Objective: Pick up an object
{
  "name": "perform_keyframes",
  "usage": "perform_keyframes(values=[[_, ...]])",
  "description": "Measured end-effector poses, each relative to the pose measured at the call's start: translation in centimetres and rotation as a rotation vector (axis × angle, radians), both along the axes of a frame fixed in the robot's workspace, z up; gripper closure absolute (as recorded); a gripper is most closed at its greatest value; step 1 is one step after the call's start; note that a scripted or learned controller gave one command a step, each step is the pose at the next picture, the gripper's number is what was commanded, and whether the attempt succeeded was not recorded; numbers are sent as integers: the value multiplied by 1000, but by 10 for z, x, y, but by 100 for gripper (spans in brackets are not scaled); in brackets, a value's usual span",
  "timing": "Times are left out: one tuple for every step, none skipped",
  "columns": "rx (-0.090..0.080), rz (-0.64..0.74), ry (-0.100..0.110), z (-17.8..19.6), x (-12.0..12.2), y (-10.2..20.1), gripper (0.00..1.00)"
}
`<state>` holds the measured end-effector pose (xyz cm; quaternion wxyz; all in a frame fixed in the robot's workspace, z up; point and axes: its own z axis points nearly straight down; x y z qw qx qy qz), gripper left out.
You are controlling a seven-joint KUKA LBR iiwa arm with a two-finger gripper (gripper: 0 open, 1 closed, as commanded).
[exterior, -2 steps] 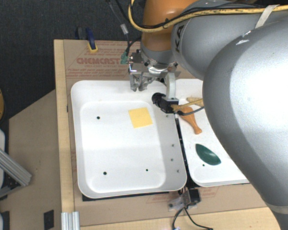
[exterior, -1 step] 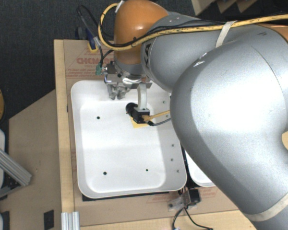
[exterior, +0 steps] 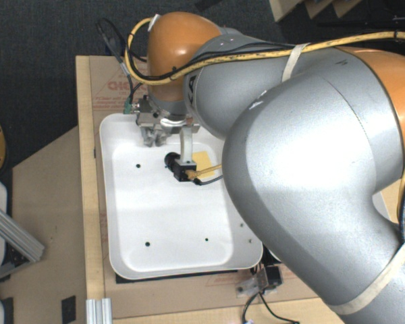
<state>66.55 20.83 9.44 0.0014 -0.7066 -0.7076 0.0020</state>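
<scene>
A tan bench [exterior: 88,181] is set on dark carpet [exterior: 40,39], and a shallow white bin [exterior: 131,235] is borne on it. The pincer [exterior: 155,135] is held low over the bin's far end, close to the rim. Whether it is opened or closed, and whether anything is held, cannot be told. A tan flat piece [exterior: 204,158] is seen on the bin floor just right of the pincer, partly hidden by the grey arm [exterior: 310,147].

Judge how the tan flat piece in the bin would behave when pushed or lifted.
The tan piece looks thin and flat, so probably light and unlikely to roll. On the smooth white bin it may slide when pushed. Stiffness unclear.
</scene>
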Motion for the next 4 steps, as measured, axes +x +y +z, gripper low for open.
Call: perform_keyframes(values=[[0, -6, -3, 46, -15, -52, 100], [-4, -12, -14, 115, 3, -165, 100], [5, 8, 0, 93, -16, -55, 100], [7, 7, -19, 204, 2, 22, 100]])
